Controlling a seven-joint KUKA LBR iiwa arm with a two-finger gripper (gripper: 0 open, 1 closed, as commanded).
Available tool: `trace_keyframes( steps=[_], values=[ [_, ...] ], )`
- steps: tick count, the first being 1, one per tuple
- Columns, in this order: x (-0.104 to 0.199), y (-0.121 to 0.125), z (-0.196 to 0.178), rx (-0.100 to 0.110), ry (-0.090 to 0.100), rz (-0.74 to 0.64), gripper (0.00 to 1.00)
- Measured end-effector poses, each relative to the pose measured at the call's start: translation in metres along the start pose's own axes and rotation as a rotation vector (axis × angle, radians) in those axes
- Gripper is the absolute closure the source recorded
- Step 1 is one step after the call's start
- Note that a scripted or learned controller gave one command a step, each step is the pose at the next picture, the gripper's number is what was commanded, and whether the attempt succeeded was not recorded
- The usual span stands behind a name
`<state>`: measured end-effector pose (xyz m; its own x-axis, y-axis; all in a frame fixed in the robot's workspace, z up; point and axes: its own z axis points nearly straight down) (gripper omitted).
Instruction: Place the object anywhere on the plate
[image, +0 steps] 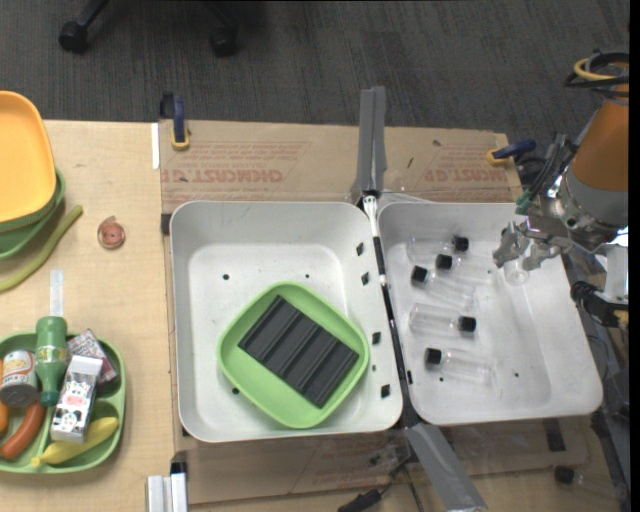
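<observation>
Claw state unclear, over right bin with vials, plate left.

Left bin: mostly taken up by a green plate with a dark ribbed slab on it, set toward the near edge; open white floor along the far edge and far-left corner. Right bin: clear black-capped vials scattered across the left half and middle; bare floor along the right edge and near-right corner. Gripper and arm over the far-right corner. Raised divider between the bins.
</observation>
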<state>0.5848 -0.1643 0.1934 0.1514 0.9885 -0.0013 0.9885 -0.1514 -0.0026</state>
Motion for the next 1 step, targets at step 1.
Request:
trace_keyframes(
  steps=[1],
  values=[
    [0.0000, 0.0000, 0.0000, 0.000, 0.000, 0.000, 0.00]
  ],
)
